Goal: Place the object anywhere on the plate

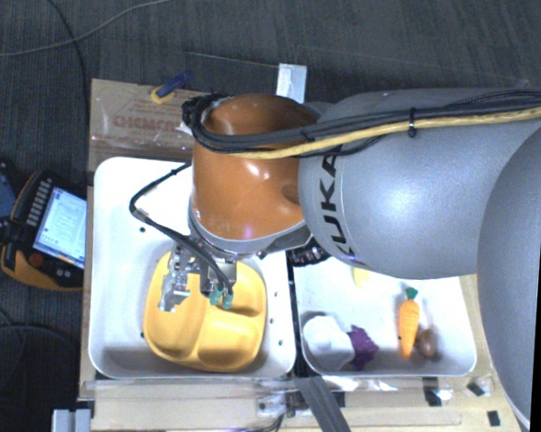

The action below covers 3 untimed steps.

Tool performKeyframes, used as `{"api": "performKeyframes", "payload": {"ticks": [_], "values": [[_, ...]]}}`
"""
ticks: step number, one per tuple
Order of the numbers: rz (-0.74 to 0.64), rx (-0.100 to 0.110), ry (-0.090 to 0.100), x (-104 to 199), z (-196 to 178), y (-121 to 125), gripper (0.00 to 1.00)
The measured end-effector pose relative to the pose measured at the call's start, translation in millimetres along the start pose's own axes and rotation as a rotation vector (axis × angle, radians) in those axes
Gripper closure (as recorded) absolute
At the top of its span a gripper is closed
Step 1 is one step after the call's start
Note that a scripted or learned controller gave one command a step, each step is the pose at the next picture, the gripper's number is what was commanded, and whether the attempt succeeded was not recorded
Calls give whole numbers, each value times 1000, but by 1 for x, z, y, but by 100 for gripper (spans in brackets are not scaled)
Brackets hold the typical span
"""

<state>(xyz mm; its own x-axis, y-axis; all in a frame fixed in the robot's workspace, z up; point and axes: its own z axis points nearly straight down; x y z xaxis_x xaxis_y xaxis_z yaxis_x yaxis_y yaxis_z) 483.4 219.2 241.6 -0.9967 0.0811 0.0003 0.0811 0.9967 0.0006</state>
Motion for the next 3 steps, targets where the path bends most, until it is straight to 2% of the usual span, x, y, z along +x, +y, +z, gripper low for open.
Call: {"api": "performKeyframes", "payload": {"ticks": [1,2,3], "values": [[14,-1,-3,-4,-33,-32,100],[0,0,-3,-6,-63,-1,100],[39,0,0,-4,-14,-37,100]]}}
